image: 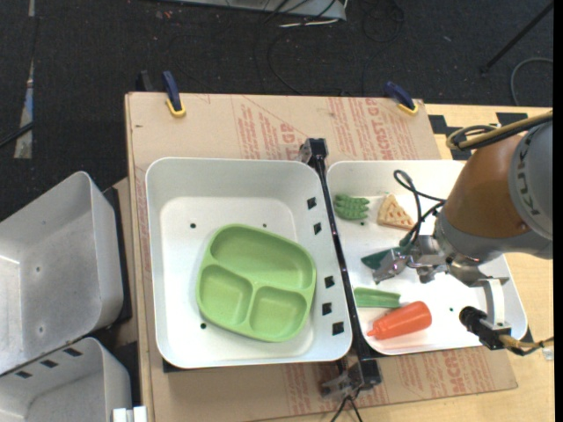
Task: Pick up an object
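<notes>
Arm reaches in from right, gripper (393,265) low over right bin (500,176), middle of it. Jaws: cannot tell how far apart, dark clutter hides them; nothing seen held. Orange carrot (401,320) lies near front wall, green pod (375,298) just behind it. Green toy (352,207) and wedge (395,212) at back. Left bin (167,236) carries green divided plate (256,281).

Light green three-section tray (256,282) in the white left bin (167,236). White right bin (440,172): orange-red carrot (401,320) and green pod (374,298) just below the fingers, yellow-tan wedge (395,212) and green leafy piece (352,207) above them. Arm's band is orange-brown.
</notes>
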